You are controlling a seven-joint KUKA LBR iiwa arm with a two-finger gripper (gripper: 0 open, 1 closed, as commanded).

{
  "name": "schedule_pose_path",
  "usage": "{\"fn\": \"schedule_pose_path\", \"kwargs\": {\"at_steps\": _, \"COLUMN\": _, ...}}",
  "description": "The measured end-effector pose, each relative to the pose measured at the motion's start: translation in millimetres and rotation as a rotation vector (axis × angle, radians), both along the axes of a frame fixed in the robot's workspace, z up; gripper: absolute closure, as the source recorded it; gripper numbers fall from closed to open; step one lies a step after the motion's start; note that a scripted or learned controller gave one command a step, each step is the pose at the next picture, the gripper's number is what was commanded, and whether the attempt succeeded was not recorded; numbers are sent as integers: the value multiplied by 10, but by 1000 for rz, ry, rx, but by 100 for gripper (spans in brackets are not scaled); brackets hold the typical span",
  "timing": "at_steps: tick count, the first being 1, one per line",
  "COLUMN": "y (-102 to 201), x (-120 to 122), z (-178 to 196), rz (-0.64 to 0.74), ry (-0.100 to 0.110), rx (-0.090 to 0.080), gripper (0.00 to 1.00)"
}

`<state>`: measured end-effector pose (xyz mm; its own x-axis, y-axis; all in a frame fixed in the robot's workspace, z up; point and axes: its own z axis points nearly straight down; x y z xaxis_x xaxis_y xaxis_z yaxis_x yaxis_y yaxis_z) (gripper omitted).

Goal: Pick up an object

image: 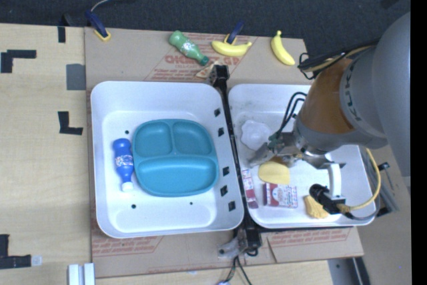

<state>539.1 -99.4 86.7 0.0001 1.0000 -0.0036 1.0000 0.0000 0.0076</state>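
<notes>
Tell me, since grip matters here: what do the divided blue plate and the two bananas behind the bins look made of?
Blue plate: likely hard plastic, with an even colour and soft sheen. Bananas: probably plastic toys, uniformly bright yellow.

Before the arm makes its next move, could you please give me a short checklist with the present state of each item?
1. Gripper is inside the right bin: ok.
2. A target lies near the fingertips, the yellow piece just below them: ok.
3. An object is held between the fingers: cannot tell, the wrist hides much of them.
4. Neighbours leave room: not ok, the clear wrapper and red-and-white carton sit close by.
5. Left bin items, the blue plate and blue bottle, lie away from the arm: ok.
</notes>
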Motion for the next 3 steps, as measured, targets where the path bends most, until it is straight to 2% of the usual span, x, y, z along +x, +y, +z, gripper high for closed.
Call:
{"fn": "schedule_pose_path", "kwargs": {"at_steps": 1, "y": 35, "x": 509, "z": -4, "rz": 1, "ry": 4, "rx": 2, "gripper": 0}}
{"fn": "schedule_pose_path", "kwargs": {"at_steps": 2, "y": 4, "x": 117, "z": -1, "rz": 1, "ry": 2, "rx": 1, "gripper": 0}}
{"fn": "schedule_pose_path", "kwargs": {"at_steps": 3, "y": -61, "x": 9, "z": 1, "rz": 2, "ry": 0, "rx": 2, "gripper": 0}}
